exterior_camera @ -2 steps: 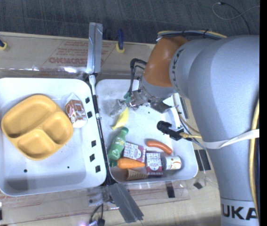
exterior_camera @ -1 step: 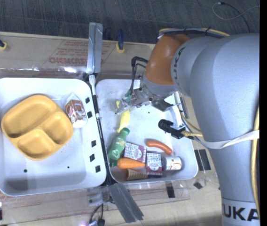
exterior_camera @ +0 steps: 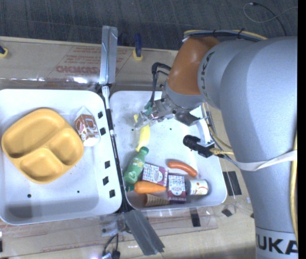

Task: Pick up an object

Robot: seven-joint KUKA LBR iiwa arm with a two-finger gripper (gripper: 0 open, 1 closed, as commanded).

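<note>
Yellow tray (exterior_camera: 41, 143), green bottle (exterior_camera: 135, 166), orange carrot (exterior_camera: 150, 188), white bins (exterior_camera: 45, 212)

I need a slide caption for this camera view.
KUKA arm lowers its gripper over a banana in the right bin.

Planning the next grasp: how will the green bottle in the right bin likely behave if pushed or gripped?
The green bottle lies on its side, so its round body would probably roll if nudged. It looks like smooth plastic, so possibly slippery. The carrot beside it may block rolling that way.
</note>
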